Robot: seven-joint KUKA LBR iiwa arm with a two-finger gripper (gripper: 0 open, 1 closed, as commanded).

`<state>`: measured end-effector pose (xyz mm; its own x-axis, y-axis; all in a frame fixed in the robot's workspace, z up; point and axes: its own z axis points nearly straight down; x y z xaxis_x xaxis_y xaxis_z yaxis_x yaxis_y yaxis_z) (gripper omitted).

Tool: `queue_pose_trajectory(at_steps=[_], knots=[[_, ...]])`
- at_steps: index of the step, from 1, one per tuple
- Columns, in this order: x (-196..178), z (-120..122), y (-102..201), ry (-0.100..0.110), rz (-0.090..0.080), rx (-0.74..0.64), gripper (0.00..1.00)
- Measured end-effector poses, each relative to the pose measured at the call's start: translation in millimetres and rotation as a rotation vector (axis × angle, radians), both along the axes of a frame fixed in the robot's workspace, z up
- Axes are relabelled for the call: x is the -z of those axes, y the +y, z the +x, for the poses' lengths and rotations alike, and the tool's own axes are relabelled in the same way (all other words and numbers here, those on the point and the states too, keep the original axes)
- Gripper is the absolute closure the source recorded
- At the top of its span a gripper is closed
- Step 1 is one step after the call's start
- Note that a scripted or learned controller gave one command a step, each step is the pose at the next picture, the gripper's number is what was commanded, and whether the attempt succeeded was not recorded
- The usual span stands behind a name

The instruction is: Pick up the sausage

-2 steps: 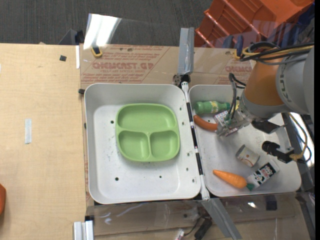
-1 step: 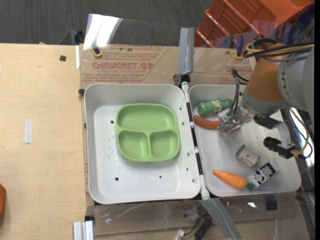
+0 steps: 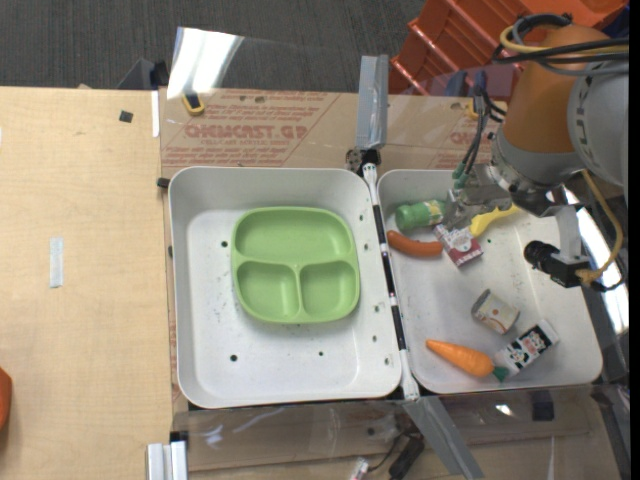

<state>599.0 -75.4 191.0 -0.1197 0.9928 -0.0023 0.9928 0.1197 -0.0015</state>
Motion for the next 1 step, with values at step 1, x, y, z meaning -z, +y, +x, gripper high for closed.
queue_pose_trajectory(at_steps=[1], knots=[[0.2, -0.1, 0.2, 0.000, 0.000, 0.000, 0.00]])
